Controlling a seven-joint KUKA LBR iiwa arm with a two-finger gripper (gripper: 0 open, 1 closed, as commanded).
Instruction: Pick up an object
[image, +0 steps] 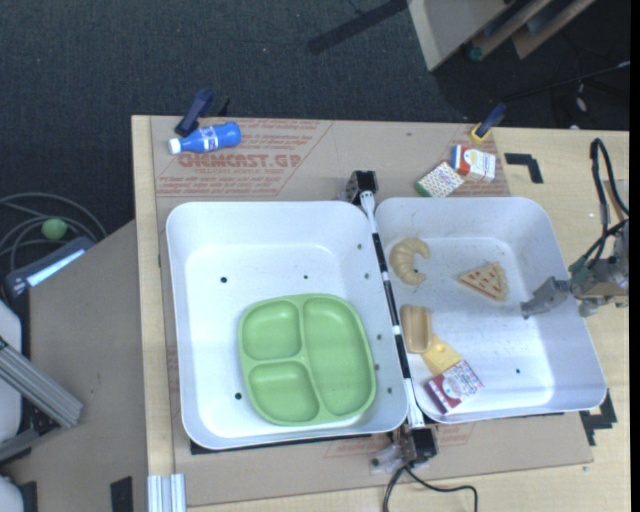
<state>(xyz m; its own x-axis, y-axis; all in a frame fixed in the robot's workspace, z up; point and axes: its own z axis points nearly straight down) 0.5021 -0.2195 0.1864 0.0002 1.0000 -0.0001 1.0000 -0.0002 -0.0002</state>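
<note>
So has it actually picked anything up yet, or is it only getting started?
Nothing looks done yet. The croissant, waffle slice and small packet all lie in the right bin, and the green divided plate sits in the left bin. The end effector is at the right bin's far edge, carrying nothing visible. The whole pick is left.

Two white bins (190, 300) on a light brown bench (150, 200) with red letters, a light green plate (305, 358), a tan croissant (408, 258), an orange-brown waffle slice (484, 281), a yellow cheese piece (440, 358), a red and white packet (454, 385), a blue and white bottle (205, 138), dark blue-grey floor (120, 50)
</note>
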